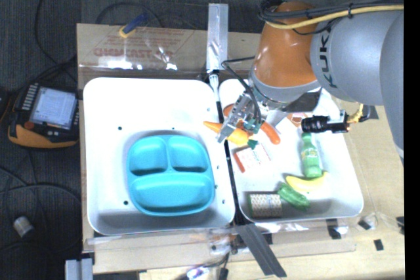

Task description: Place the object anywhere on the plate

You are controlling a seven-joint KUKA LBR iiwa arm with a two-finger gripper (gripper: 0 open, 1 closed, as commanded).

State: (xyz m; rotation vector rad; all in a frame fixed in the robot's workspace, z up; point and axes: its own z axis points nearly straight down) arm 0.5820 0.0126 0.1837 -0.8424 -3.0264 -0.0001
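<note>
Two white bins (105,141); one blue plate (170,172); one green bottle (310,155); one banana (306,183).

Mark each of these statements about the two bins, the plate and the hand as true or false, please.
1. The blue plate lies in the left bin. True.
2. A banana lies on the plate. False: the banana lies in the right bin, and nothing lies on the plate.
3. The hand is over the divide between the two bins, near an orange carrot-like toy. True.
4. The green bottle lies in the left bin. False: it lies in the right bin, just above the banana.
5. The plate has one single compartment. False: it has three, two small at the top and one wide at the bottom.
</note>
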